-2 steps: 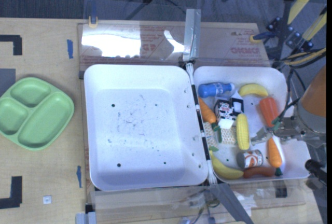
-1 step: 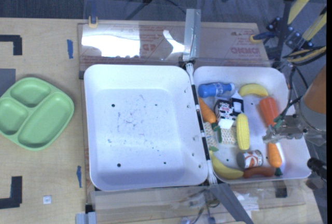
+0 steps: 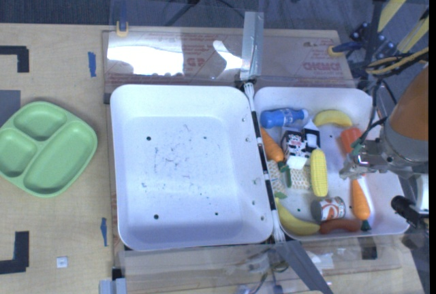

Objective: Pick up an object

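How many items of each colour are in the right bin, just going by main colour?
Yellow: 3, the corn cob, the banana at the back, the banana at the front.
Orange: 3, the carrot, the carrot, the orange piece.
Blue: 1, the bottle.
Red: 1, the chili.
Total: 8, leaving out the can and the mixed packets.

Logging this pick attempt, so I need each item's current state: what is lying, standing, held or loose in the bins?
blue bottle: lying on its side, right bin.
corn cob: lying flat, loose.
upper banana: lying near the back wall.
lower banana: lying at the front edge.
can: tipped on its side.
carrot: lying below the gripper.
gripper: over the right bin, nothing seen held.
green plate: upright on the bench.
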Available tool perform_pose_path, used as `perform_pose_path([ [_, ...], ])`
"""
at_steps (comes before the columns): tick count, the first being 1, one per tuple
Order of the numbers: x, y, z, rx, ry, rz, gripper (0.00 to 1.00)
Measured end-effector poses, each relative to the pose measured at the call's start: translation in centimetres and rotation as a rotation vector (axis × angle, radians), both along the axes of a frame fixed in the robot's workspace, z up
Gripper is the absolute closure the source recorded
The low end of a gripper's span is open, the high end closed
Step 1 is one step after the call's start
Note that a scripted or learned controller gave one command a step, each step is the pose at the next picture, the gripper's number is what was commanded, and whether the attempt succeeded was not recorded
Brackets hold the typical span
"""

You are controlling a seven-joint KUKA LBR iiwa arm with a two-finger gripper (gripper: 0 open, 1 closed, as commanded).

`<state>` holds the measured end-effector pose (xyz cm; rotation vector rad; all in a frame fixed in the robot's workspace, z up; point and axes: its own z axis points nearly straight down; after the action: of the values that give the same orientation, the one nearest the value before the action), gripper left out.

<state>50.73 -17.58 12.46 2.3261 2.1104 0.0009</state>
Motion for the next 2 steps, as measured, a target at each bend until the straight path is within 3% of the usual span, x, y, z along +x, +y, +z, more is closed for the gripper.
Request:
perform_pose_path([
  [1, -0.1, -3.4, -3.7, 0.0, -0.003, 0.149, 1.0],
  [2, 3.5, 0.5, 11.2, -0.001, -0.002, 0.173, 1.0],
])
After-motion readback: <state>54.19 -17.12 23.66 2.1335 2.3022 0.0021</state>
